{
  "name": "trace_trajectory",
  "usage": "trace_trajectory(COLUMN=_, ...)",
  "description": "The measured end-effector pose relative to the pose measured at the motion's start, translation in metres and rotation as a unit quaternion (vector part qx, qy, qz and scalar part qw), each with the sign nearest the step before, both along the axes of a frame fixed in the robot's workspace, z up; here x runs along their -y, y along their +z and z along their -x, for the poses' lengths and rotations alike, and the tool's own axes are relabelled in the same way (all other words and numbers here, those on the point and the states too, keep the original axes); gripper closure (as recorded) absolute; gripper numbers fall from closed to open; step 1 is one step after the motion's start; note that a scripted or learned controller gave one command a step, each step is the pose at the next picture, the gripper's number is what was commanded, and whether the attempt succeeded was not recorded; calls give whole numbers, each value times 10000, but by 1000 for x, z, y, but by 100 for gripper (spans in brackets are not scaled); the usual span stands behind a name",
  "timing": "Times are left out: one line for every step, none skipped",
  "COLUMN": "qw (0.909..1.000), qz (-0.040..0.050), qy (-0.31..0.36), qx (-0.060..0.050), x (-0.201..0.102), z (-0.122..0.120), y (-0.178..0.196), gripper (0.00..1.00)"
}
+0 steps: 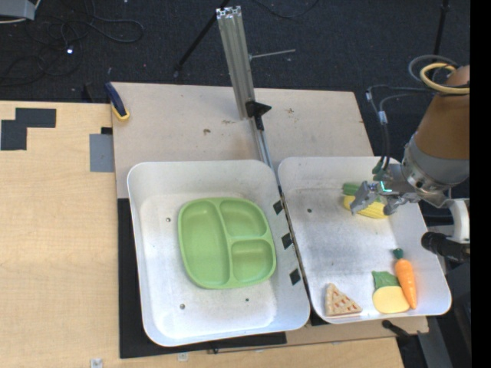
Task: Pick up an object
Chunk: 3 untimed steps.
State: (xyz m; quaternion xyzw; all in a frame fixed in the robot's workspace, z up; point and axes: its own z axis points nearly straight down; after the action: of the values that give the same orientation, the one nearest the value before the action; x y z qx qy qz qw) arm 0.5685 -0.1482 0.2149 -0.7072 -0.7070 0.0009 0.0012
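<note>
Apparently plastic toy food, the yellow corn piece [370, 205] near the right bin [337, 240]'s far right corner should be light, stiff and slick; take it across its narrow middle. The tool [381, 193] sits over it; I cannot tell its state.

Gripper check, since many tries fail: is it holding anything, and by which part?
Cannot be told: the gripper sits over the yellow corn toy, hiding any hold.
</note>
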Motion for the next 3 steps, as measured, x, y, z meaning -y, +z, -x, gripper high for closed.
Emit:
trace_trajectory(qw=10000, qz=2, qy=1, qx=11, x=0, z=-1, y=1, gripper=0)
trace_trajectory(qw=10000, qz=-6, qy=-2, qx=-25, x=1, z=6, y=-44, gripper=0)
trace_trajectory(qw=10000, qz=-7, qy=-3, qx=-22, x=-1, z=7, y=-88, gripper=0)
